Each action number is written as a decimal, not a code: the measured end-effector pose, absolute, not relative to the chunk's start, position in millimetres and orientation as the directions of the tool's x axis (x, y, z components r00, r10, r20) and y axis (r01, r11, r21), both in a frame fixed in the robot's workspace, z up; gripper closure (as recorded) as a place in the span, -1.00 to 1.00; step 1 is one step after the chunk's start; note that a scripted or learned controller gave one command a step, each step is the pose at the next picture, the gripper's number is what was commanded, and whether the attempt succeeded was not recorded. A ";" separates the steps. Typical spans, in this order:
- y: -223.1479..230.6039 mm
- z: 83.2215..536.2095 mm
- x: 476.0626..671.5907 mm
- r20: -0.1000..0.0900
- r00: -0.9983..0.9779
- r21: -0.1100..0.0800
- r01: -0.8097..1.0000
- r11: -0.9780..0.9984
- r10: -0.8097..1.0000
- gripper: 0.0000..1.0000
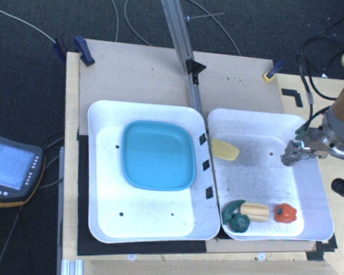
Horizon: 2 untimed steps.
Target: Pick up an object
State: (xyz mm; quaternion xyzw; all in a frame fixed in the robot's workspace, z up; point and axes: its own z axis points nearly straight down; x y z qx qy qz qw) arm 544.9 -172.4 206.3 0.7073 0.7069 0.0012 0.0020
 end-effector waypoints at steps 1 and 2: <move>-177.5 250.5 549.1 -0.001 0.000 0.004 1.000 0.000 1.000 1.00; -127.2 254.0 557.5 0.001 -0.004 0.001 1.000 0.004 1.000 1.00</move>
